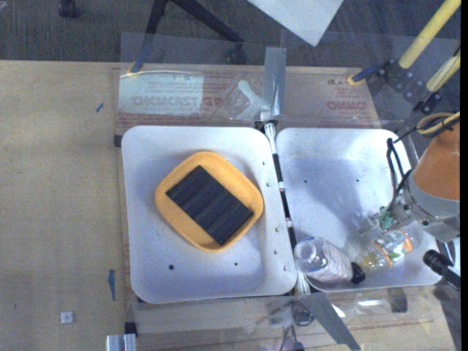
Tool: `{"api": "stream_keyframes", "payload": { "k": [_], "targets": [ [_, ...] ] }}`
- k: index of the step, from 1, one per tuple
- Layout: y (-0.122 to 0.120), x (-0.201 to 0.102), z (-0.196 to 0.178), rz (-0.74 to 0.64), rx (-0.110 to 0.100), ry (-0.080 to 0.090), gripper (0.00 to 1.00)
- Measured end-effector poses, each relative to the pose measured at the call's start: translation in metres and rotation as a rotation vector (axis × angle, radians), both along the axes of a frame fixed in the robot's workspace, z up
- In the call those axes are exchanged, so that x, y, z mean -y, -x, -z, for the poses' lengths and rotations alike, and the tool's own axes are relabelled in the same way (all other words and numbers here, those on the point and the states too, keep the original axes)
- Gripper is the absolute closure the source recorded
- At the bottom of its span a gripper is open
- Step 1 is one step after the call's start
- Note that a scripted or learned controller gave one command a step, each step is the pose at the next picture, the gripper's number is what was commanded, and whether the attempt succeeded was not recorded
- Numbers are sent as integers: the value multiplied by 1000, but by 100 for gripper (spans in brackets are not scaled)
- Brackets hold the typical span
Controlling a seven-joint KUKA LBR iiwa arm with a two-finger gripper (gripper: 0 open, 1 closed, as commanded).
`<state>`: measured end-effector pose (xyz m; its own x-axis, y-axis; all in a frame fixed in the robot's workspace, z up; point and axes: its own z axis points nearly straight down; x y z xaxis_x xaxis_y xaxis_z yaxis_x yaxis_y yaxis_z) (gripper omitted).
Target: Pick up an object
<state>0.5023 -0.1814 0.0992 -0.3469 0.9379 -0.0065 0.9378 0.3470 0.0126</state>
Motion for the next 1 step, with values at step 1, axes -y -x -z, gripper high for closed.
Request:
{"api": "stream_keyframes", "payload": {
  "k": [1],
  "targets": [
    [-42,-38,-83,169,-12,-2,100]
  ]
}}
